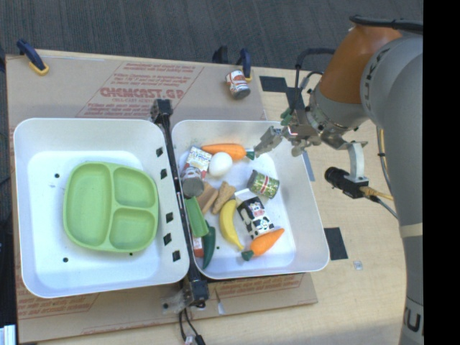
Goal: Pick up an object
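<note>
Gripper: poised above the right bin, inside that bin's far rim, tip angled down toward the bin's far middle. Nothing seen clamped in it. Open or closed state: cannot be told from this view.

Arm: entering above the right bin's far right corner.

Contents of the right bin, none lifted:
- Carrot: flat along the bin's far wall, leafy green end toward the gripper tip and just beside it; contact cannot be told.
- White egg: in the bin's far half, touching the carrot's near side.
- Green-labelled can: at the bin's centre right, tipped on its side, near the gripper tip but apart from it.
- Banana: in the bin's near half, curved, about midway across.
- Black-and-white carton: in the bin's near half, just right of the banana.
- Second carrot: close to the bin's near wall, below the carton.
- Dark green vegetable: along the bin's left wall, near half.
- Tan pieces: at the bin's centre left, above the banana.

Outside the right bin:
- Small can: beyond the bin's far rim, on the cardboard sheet.
- Left bin: touching the right bin's left side, holding a green divided plate.
</note>
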Motion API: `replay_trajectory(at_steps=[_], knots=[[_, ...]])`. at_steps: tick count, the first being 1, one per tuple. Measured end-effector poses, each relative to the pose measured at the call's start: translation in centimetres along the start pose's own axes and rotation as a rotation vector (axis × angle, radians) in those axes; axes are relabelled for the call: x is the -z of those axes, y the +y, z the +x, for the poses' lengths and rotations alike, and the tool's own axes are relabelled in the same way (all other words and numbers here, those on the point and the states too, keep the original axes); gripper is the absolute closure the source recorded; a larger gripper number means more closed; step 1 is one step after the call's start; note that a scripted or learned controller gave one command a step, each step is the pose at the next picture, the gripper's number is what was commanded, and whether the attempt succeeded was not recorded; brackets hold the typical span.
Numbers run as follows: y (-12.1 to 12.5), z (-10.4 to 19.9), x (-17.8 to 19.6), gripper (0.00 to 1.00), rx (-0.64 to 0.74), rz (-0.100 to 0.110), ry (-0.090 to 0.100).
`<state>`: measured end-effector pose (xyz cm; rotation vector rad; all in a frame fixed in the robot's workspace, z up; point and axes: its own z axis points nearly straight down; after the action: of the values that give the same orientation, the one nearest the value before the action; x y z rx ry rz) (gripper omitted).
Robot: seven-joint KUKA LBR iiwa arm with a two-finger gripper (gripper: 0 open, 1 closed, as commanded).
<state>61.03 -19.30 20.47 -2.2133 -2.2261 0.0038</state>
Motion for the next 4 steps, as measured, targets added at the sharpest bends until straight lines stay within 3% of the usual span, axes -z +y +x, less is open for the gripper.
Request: replay_trajectory(at_steps=[1, 2, 3, 4], knots=[[-5.3, 1.1, -9.2, 0.00, 0.001, -0.018, -0.006], [-5.3, 0.8, -8.1, 1.00, 0.004, -0.020, -0.012], [-9.1, -1.3, -1.0, 1.00, -0.001, -0.004, -0.001], [-13.1, -1.0, 0.8, 1.00, 0.000, -0.002, 0.000]])
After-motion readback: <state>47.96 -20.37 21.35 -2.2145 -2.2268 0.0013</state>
